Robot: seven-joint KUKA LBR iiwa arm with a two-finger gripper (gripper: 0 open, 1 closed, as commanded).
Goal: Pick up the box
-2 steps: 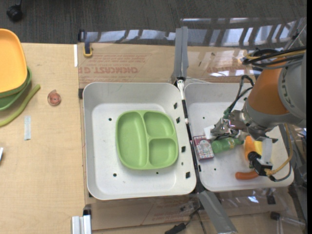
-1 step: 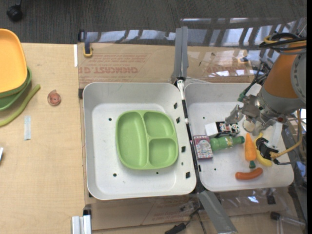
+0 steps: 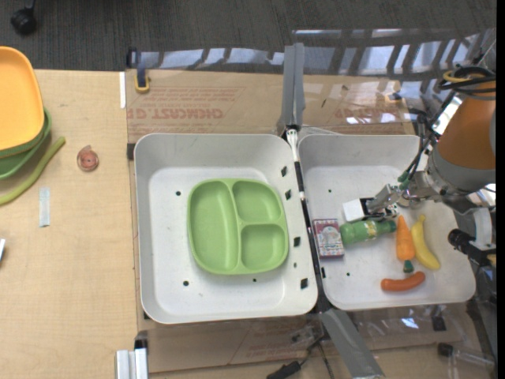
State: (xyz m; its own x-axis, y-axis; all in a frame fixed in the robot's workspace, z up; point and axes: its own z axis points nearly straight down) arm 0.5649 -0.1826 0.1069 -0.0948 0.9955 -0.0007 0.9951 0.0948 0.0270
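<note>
The gripper (image 3: 384,201) hung low in the right bin (image 3: 442,290), directly above the green bottle (image 3: 368,230) and beside a white block (image 3: 353,210); how it stood, released or clenched, could not be told. The box (image 3: 328,238) lay flat near the bin's left wall, just left of the bottle, apart from the gripper.

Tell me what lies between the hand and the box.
The green bottle lies on its side between the hand and the box, its left end close beside the box in the right bin. A white piece sits there too.
</note>
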